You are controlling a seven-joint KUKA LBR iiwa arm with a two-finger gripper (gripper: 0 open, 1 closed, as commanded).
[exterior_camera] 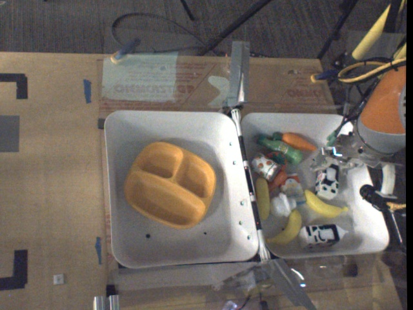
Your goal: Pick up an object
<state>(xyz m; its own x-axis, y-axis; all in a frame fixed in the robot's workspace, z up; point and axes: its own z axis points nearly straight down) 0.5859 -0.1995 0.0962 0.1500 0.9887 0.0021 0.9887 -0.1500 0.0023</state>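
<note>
**Desk:** What is the risk on the worktop [51, 173] here?

**Photographer:** Crowding. The left bin [122, 237] carries one large orange divided plate [170, 183] with bare white floor all round it. The right bin [374, 231] is the arm's side, and there the toys lie packed: a carrot [299, 141] and a green piece [279, 147] at the far end, a long yellow piece [262, 199] against the shared wall, two bananas [322, 205] [288, 228], and two cow-patterned cartons [328, 182] [321, 235].

**Desk:** And the arm?

**Photographer:** The grey arm with its orange band [384, 112] leans in from the right. The hand [335, 157] hangs just above the upper cow carton. Whether its fingers stand open or closed I cannot tell; the picture is too soft there, and nothing is seen held.

**Desk:** So what fails?

**Photographer:** My judgement: a descent at that spot could clip the banana touching the carton's lower edge, or nudge the carton sideways rather than close around it. A grip that catches two things at once would probably slip.

**Desk:** Room to move?

**Photographer:** Open floor lies along the right bin's right-hand side and near corner. The centre wall between the bins [248, 192] hems the yellow piece; anything against it looks awkward to reach. Cables [361, 70] trail beside the arm at the far right, near its path.
</note>
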